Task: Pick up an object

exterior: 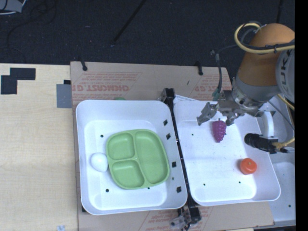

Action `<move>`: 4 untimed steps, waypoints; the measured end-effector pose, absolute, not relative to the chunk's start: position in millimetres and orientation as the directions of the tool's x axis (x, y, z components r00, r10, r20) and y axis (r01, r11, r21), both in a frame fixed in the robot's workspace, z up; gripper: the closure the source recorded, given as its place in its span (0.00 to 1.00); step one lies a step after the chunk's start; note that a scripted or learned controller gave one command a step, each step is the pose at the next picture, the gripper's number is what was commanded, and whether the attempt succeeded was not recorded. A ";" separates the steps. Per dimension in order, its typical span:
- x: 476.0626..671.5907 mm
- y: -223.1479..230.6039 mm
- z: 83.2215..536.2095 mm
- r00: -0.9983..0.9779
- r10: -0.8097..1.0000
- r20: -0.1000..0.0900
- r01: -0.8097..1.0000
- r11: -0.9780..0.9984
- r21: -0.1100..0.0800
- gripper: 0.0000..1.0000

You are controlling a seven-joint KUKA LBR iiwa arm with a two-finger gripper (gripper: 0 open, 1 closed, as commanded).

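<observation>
Gripper (pixel 217 115) sat over the back part of the right bin (pixel 269 196), fingers spread wide — one tip out to the view's left, the other to the right, nothing between them. Open, no load.

Purple grape bunch (pixel 219 130) lay just beside the gripper on the near side, directly toward the camera from the midpoint of the fingers. Its upper end appeared to fall roughly between the two tips; can't tell from this slant whether anything touched. Long axis ran front-to-back in the bin, tilted slightly — so roughly across the line joining the fingers. My read: that's a workable alignment, closing would pinch the narrow dimension, provided the gripper got lower and a touch nearer the camera.

Orange round object (pixel 249 165) was well apart, toward the near right corner of the same bin — not the nearer candidate.

Left bin (pixel 86 114) held a green divided plate (pixel 137 158) with a white egg (pixel 99 162) touching its left edge. Both far from the arm.
</observation>
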State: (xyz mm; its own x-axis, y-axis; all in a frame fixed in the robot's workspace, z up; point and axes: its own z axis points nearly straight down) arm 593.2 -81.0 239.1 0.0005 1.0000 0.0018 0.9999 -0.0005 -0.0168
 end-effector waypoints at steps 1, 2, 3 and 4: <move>595.5 -81.1 246.7 -0.001 1.000 0.001 1.000 0.001 -0.004 0.00; 588.7 -82.5 201.0 0.000 1.000 0.001 1.000 0.000 -0.008 0.00; 593.5 -81.5 155.7 0.000 1.000 0.001 1.000 0.000 -0.007 0.00; 585.4 -82.1 94.1 0.000 1.000 0.001 1.000 0.000 -0.009 0.00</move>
